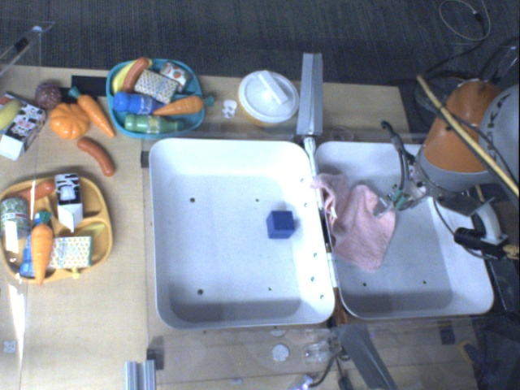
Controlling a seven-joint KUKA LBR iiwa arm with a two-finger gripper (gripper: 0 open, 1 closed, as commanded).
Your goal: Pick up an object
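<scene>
Cloth may slip from a shallow pinch

Hand [396, 198] sits at the right edge of the pink cloth [358, 226] in the right bin [422, 295]; whether its grip is apart or together cannot be told. Catching only a fold could let the limp fabric slide out. A blue cube [281, 223] lies well apart in the left bin [203, 299].

A single fixed camera looks down from above the light wooden bench [122, 323] at a slant, far enough off to take in both shallow white plastic bins [236, 157] side by side. The dark carpeted floor [244, 15] lies along the top of the view, beyond the bench's far edge. The grey arm with its orange band [455, 136] enters from the right.
</scene>
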